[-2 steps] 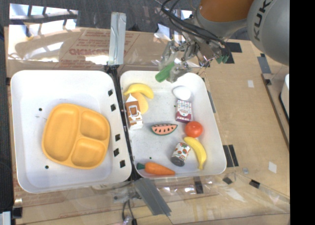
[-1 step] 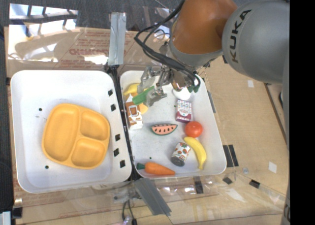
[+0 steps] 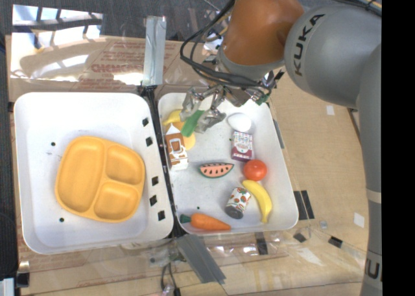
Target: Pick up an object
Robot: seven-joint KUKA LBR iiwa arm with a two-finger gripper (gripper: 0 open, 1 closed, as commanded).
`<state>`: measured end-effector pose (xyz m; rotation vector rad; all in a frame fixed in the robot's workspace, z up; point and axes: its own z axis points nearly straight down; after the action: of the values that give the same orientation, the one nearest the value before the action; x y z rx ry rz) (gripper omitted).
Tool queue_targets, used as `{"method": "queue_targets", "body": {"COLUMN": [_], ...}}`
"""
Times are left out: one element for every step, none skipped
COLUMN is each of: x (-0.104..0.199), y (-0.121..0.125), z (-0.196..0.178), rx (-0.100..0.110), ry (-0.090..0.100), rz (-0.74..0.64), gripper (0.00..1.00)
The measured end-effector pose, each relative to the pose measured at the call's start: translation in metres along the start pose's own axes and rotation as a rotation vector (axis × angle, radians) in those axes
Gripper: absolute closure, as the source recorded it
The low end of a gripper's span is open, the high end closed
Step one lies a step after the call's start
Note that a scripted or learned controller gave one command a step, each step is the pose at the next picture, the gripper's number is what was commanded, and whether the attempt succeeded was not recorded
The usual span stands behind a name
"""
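At the far left corner of the right bin (image 3: pixel 280 159), the gripper (image 3: pixel 202 112) hangs with fingers spread apart, the green object (image 3: pixel 192 123) slanting lengthwise just beneath them, ungrasped.

Wooden bench surface (image 3: pixel 318 139), tan and sheet-like, spanning the frame. Directly on it, two shallow white plastic bins sit side by side, touching at centre: the larger left bin (image 3: pixel 39 110) at centre left, the right bin (image 3: pixel 280 159) at centre right. A strip of grey tape (image 3: pixel 154 48) runs along the bench at upper centre; black tape marks (image 3: pixel 303 203) lie at lower right.
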<state>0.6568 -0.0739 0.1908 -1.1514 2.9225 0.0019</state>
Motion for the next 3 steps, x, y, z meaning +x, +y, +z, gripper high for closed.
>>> {"method": "queue_targets", "body": {"x": [0.036, 0.034, 0.033], "y": [-0.040, -0.039, -0.040], "z": [-0.048, -0.058, -0.069], "rx": [0.006, 0.007, 0.011], "ry": [-0.003, -0.007, -0.011], "rz": [0.138, 0.135, 0.133], "gripper": [1.00, 1.00, 1.00]}}
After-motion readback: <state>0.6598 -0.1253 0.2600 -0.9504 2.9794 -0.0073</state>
